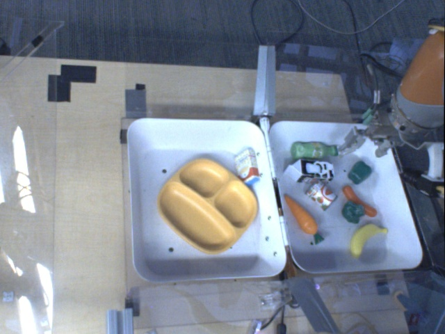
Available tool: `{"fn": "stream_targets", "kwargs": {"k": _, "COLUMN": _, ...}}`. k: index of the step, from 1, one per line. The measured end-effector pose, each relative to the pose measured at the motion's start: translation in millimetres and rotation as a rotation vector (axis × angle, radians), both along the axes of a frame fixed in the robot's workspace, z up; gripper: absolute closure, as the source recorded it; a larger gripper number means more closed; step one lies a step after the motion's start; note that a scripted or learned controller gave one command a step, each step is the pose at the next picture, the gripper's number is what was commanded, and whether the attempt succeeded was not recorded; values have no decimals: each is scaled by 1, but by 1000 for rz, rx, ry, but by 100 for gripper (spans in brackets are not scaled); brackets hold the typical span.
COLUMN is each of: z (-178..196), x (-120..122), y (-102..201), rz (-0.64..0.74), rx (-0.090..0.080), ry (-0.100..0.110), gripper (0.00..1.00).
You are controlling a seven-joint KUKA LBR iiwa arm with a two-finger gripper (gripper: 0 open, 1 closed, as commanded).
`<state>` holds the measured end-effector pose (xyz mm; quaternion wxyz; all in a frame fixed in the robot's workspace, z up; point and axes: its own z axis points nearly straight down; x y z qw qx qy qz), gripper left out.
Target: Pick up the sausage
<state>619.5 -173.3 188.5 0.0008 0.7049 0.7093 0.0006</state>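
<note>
Your pincer [367, 135] hangs spread and unladen, with the sausage [359, 201] lying below it in the right bin [410, 252].

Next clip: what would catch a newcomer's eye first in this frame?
The big glossy yellow bread-shaped loaf dominates, lying in the middle of the left white bin. Next comes the scatter of small toys in the right white bin: an orange carrot, a yellow banana, a green bottle. The grey arm's orange band stands out at the right edge, its pincer over that bin's upper right corner.
</note>
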Motion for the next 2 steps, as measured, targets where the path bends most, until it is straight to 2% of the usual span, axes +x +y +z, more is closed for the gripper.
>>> {"fn": "stream_targets", "kwargs": {"k": 1, "z": -92, "x": -88, "y": -29, "rz": -8, "rx": 1, "ry": 2, "gripper": 0}}
{"fn": "stream_targets", "kwargs": {"k": 2, "z": -82, "x": -85, "y": -28, "rz": -6, "rx": 0, "ry": -3, "gripper": 100}}
